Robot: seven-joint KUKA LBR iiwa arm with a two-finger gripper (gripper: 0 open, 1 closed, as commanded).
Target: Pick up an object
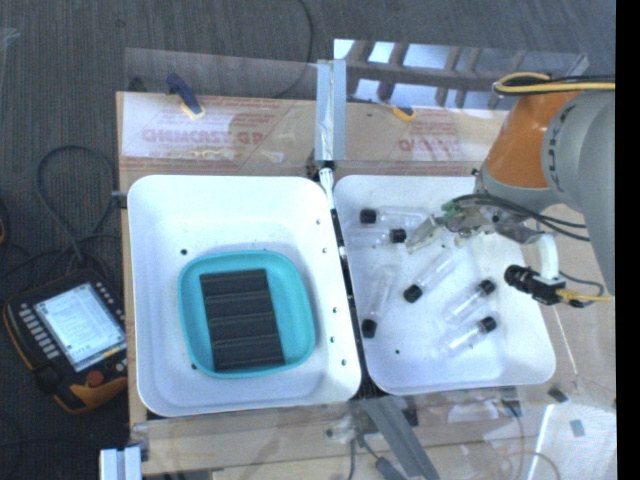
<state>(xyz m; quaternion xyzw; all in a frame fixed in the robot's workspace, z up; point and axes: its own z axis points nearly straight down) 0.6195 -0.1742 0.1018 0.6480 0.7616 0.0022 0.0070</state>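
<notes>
Several clear black-capped vials (470, 298) — smooth white bin (520, 368).

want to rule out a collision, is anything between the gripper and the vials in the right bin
Nothing visible blocks it. The gripper hangs over the right bin, with clear vials lying loose just below and beside it.

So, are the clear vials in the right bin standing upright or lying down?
Lying down: the vials rest on their sides across the right bin, black caps pointing sideways.
</notes>
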